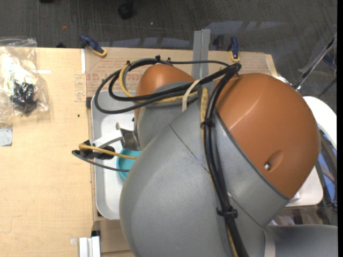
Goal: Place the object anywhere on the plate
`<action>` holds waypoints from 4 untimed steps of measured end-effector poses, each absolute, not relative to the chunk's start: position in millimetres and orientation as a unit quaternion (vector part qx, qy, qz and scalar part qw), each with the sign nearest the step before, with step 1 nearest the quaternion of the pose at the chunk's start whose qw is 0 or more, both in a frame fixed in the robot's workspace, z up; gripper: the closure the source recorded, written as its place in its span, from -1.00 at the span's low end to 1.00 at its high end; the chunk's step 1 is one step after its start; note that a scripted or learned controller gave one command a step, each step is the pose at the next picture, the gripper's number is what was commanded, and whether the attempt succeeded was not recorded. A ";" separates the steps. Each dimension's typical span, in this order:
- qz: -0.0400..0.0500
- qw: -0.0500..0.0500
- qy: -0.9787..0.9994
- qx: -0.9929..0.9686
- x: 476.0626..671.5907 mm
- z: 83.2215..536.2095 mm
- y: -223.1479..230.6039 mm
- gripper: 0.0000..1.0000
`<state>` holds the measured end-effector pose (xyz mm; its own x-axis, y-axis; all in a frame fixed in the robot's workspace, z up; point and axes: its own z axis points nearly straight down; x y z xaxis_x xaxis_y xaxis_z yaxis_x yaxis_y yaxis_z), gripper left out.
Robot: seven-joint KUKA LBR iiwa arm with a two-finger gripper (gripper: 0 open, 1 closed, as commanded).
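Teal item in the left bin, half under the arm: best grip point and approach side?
A sliver of the teal item shows beside the arm; its shape is hidden. The exposed edge faces the left bin's left wall, so likely pinch that edge, coming from above on the view's left.

Grey arm (177,197) with orange caps, black cables (161,64), white bin (104,197), a turquoise sliver (126,159), tan tabletop (43,170).

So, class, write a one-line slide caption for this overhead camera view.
Grey-and-orange arm looms over the left white bin, hiding most of it; a teal object peeks out beside its cables.
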<state>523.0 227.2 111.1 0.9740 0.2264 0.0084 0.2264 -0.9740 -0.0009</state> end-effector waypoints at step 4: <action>0.001 -0.001 -0.228 -0.974 550.6 161.0 193.1 1.00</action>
<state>550.6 193.1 161.0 0.8965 0.4431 -0.0027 0.4431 -0.8965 0.0016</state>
